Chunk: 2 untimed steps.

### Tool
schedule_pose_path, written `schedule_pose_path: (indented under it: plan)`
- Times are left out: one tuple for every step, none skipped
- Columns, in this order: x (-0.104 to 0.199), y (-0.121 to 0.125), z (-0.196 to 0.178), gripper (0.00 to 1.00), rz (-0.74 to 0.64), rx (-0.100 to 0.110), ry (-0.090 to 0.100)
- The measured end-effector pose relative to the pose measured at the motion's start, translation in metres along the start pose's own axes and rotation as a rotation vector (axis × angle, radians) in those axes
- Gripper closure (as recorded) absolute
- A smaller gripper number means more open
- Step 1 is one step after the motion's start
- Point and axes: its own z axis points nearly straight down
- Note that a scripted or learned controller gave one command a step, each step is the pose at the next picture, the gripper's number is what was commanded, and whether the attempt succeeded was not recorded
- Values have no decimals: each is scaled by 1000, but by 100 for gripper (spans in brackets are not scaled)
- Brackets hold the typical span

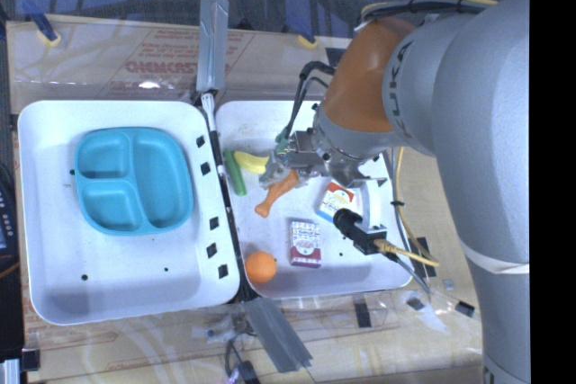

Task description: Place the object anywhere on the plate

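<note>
A blue plate with three compartments lies in the left bin. In the right bin, my gripper hangs low over a toy carrot, whose upper end sits right at the fingertips. I cannot tell if the fingers grip it. A yellow banana-like piece and a green piece lie just left of the gripper.
The right bin also holds an orange ball at the front left, a small red-and-white box, and a red-and-white packet under the arm. A raised divider separates the bins. The bulky arm covers the right bin's right side.
</note>
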Motion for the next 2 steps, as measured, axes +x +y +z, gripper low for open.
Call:
schedule_pose_path:
  plan:
    - [0, 0, 0, 0, 0, 0, 0]
    - [1, 1, -9, 100, -8, 2, 1]
